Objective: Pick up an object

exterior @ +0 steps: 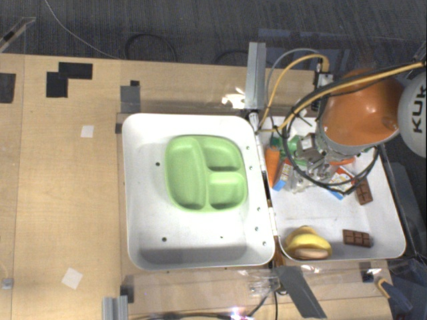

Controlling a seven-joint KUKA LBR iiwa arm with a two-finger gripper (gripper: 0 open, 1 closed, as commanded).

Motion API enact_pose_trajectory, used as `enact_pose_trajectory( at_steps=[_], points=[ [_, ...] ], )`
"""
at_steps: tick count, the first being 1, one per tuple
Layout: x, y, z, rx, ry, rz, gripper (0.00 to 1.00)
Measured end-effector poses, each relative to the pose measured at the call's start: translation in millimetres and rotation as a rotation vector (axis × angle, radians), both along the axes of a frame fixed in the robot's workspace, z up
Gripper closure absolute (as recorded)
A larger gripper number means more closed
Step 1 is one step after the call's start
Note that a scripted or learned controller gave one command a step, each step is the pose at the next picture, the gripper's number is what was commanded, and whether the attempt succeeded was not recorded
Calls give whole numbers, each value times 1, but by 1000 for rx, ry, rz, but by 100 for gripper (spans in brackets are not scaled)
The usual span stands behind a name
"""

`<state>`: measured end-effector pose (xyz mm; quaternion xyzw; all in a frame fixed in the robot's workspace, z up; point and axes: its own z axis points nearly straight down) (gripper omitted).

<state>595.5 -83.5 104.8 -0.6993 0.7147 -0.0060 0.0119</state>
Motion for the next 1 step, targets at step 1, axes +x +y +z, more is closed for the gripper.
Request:
enact_pose_trajectory(
  at_steps=[1],
  points=[
    [11,-40,117,-14,12,355,100]
  ],
)
